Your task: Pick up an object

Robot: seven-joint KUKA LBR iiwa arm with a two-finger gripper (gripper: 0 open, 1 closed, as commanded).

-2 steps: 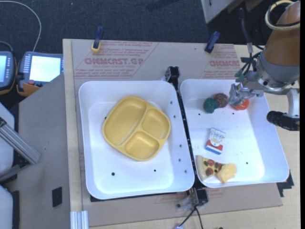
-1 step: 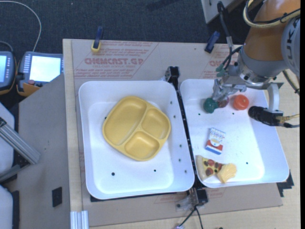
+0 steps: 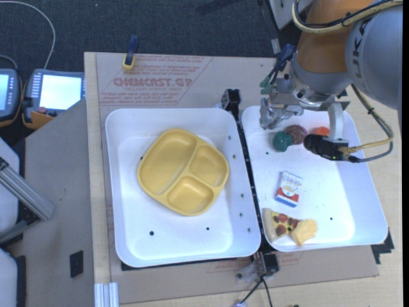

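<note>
Over the far corner of the right shallow white plastic bin (image 3: pixel 358 190): metal two-finger claw (image 3: pixel 273 121) of the grey arm with the orange band (image 3: pixel 332 31), pointing down, tips low above the bin floor. Open or closed: cannot tell, too small and blurred to judge. Nothing visibly gripped. Just beside the claw: small dark-green round ball (image 3: pixel 281 141), touching a brownish round lump (image 3: pixel 295 133); near them, a small orange piece (image 3: pixel 319 132), partly hidden behind a black cylinder on the arm. Toward the bin's middle: small white carton with blue and red print (image 3: pixel 289 189), lying flat, apart from the rest. At the near left corner: toy pizza slice with red dots (image 3: pixel 281 224), touching a pale yellow wedge (image 3: pixel 305 231). In the left white bin (image 3: pixel 124 203): yellow plastic divided plate with three compartments (image 3: pixel 183 171), lying flat. Beneath both bins: brown cardboard sheet with red lettering (image 3: pixel 153 78) on the desk.
</note>
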